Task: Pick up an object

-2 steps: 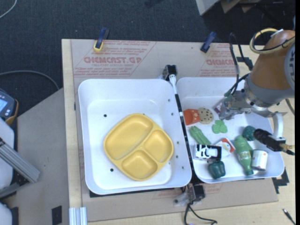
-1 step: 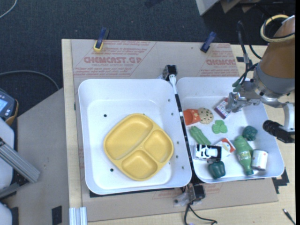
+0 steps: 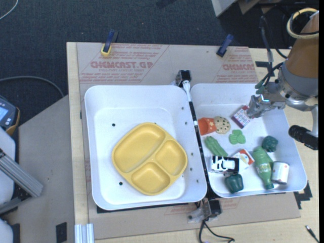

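Yellow tray (image 3: 150, 158) in left bin (image 3: 96, 135). Right bin (image 3: 293, 151): toys & a green bottle (image 3: 263, 167). Gripper (image 3: 259, 105) over a small purple pack (image 3: 240, 118) nr back.

We see bright, even overhead light, with no hard shadows. The two white bins (image 3: 96, 135) run nearly blown out, walls glaring. The yellow tray (image 3: 150, 158) casts just a thin soft shadow at its lower rim. The dark carpet (image 3: 76, 9) up top is dim and grainy. Focus is soft overall; small items in the right bin look mushy, and print on the brown board (image 3: 121, 65) is faint. The arm (image 3: 304, 59) at the right edge is slightly blurred.
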### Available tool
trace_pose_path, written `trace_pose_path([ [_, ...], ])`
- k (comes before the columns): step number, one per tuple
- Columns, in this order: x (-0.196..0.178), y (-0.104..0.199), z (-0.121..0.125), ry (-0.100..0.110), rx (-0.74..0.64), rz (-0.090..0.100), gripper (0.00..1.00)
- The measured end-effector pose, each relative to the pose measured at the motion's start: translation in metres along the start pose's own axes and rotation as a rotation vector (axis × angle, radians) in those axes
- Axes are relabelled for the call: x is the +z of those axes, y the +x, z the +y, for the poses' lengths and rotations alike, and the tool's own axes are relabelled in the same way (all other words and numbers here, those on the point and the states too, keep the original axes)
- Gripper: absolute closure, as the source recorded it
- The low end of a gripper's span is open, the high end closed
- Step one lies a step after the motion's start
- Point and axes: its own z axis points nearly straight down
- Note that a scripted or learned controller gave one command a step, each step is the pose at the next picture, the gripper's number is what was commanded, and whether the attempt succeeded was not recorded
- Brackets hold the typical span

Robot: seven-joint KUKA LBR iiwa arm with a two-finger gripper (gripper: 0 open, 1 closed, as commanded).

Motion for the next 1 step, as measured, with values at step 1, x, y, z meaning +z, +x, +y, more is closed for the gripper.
trace_pose_path([
  [1,0.0019,0.0570,-0.0040,0.008,-0.005,0.005,1.00],
])
